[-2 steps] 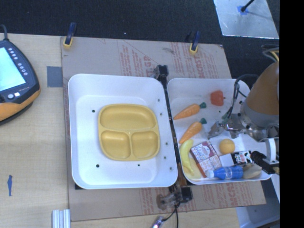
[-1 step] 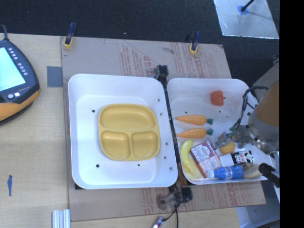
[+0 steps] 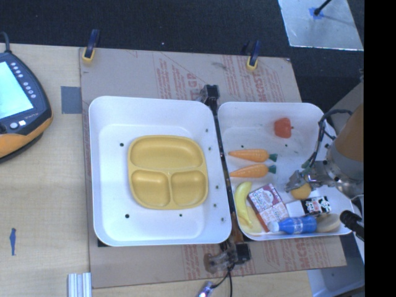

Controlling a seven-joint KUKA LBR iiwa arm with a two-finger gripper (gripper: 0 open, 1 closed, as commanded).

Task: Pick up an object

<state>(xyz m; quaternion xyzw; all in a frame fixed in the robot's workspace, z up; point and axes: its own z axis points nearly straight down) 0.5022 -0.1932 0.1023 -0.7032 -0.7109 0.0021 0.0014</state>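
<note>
A pale wooden bench (image 3: 37,203) under a clamped cardboard sheet (image 3: 185,79) — beyond it, dark carpeted floor (image 3: 154,8).

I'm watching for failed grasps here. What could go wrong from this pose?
1. The gripper sits low at the right bin's crowded edge; it may nudge the yellow object beneath it rather than grasp it.
2. The carton, bottle and banana lie packed together, so neighbours may shift.
</note>
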